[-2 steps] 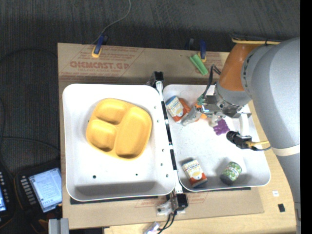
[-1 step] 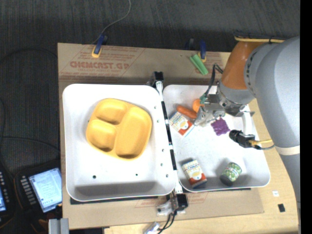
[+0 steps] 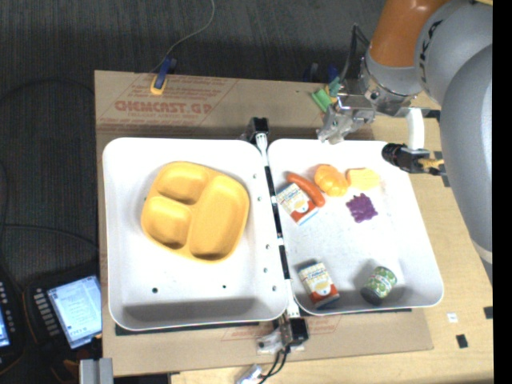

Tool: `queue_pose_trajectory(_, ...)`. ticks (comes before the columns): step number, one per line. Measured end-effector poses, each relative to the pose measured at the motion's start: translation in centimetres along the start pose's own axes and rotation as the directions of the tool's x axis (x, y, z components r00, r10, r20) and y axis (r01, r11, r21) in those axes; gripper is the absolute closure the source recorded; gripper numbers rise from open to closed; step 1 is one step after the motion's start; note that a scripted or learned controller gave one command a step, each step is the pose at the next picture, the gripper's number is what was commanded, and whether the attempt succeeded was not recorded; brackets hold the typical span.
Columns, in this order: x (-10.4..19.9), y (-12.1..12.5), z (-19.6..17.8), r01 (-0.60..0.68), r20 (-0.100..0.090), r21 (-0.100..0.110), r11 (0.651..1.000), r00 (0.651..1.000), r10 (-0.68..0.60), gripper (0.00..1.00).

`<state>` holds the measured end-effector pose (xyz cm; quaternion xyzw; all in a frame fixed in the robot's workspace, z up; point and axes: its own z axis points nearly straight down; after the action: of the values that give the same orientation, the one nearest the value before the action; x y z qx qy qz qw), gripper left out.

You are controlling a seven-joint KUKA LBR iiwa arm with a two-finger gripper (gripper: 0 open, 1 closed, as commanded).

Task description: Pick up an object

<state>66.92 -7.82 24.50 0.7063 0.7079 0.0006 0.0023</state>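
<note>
Right now my gripper (image 3: 334,132) hangs over the far rim of the right bin (image 3: 416,214), and nothing sits between my fingers; whether they stand apart or together I cannot tell at this size and blur. The things I could pick all lie nearer the camera than I am, down inside that bin. Closest is the orange lump (image 3: 330,178), just below me, touching the yellow piece (image 3: 364,178) on one side and the red sausage (image 3: 305,189) on the other. The sausage lies slantwise, its long axis running from the far left toward the near right, with one end resting against the small carton (image 3: 297,206). That cluster is crowded, so I judge my fingers would find little room there. The purple grapes (image 3: 362,208) sit apart with bare floor around them. The second carton (image 3: 318,282) and the green jar (image 3: 379,284) lie near the front wall, well apart from me. The left bin (image 3: 128,294) holds a yellow tray (image 3: 194,209).
</note>
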Motion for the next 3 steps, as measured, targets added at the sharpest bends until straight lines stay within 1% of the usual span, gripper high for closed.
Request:
queue_pose_trajectory(1,6.1,-1.6,2.5,0.0,-0.002,0.006,1.0,1.0,0.0,1.0)
queue_pose_trajectory(2,6.0,-1.6,2.4,-0.001,0.0,0.005,1.0,1.0,0.001,0.0)
queue_pose_trajectory(3,4.6,-11.7,6.1,-0.002,-0.002,0.007,1.0,1.0,0.002,0.0)
